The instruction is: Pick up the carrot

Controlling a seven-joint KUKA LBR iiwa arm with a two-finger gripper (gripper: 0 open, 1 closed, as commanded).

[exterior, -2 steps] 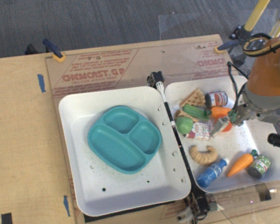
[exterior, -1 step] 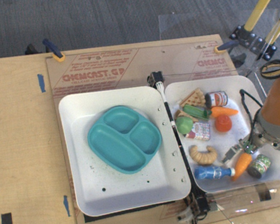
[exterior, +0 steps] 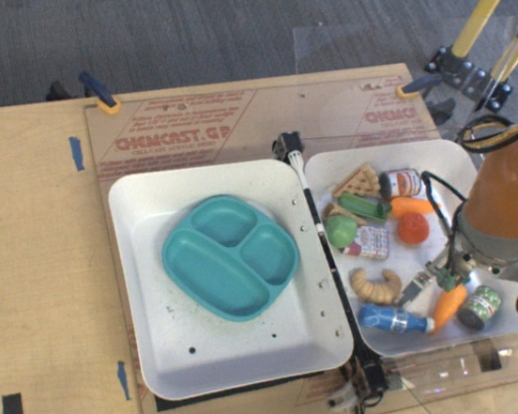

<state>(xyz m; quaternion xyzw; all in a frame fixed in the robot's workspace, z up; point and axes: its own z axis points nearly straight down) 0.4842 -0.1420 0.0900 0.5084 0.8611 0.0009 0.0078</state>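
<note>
Near front edge of right bin point(exterior: 465, 153) we see carrot point(exterior: 449, 304), orange, tilted, green top toward arm. Gripper point(exterior: 441, 274) sits just above carrot's green end; we cannot tell its state. Blue bottle point(exterior: 394, 319) lies touching carrot's tip, croissant point(exterior: 376, 282) nearby. Left bin point(exterior: 147, 292) carries teal divided plate point(exterior: 230, 256).

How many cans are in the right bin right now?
2. One can lies at the far side of the right bin; a green can sits near the front, beside the carrot. The arm may hide others.
</note>
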